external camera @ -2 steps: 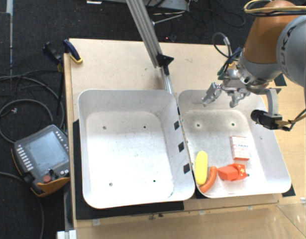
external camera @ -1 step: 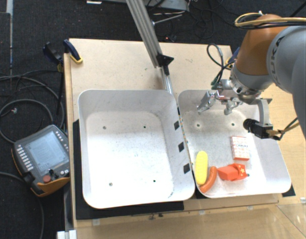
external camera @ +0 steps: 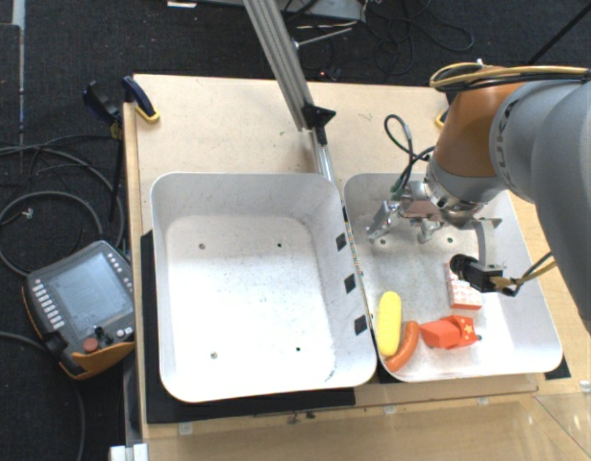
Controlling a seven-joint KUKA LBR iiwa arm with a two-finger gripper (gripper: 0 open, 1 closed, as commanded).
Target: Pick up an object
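Note:
My gripper (external camera: 404, 230) hangs over the upper part of the right bin (external camera: 526, 349), its metal fingers (external camera: 380, 227) spread open with only bare bin floor between them. A yellow banana-shaped object (external camera: 388, 321) lies at the bin's lower left, well below the gripper. An orange sausage-shaped object (external camera: 403, 347) lies against the banana's lower end. An orange-red block (external camera: 448, 333) rests just to their right. A small white and red box (external camera: 465, 297) sits above the block, under a black fitting (external camera: 473, 273) on the arm.
The left bin (external camera: 180, 257) sits beside the right one, sharing a raised middle wall (external camera: 348, 267). A slanted metal pole (external camera: 281, 56) rises behind the bins. The grey arm with its orange band (external camera: 478, 133) covers the right bin's upper right corner.

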